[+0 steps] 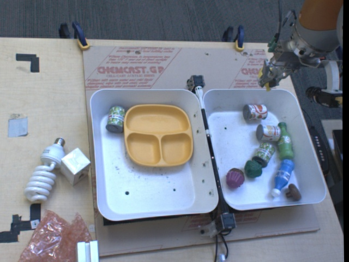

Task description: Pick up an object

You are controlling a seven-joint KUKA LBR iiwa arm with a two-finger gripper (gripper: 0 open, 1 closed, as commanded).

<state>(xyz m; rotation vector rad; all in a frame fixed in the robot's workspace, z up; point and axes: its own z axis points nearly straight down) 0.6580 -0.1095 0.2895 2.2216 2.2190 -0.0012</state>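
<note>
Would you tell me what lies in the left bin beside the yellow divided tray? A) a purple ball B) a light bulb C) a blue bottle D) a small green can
D: a small green can lies against the left edge of the yellow tray in the left bin.

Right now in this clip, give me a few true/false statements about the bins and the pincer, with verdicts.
1. The yellow tray lies in the left bin. True.
2. The pincer hangs above the left bin. False: it is at the right bin's far rim.
3. A green bottle lies in the right bin. True.
4. The light bulb lies inside the right bin. False: it lies on the bench, left of both bins.
</note>
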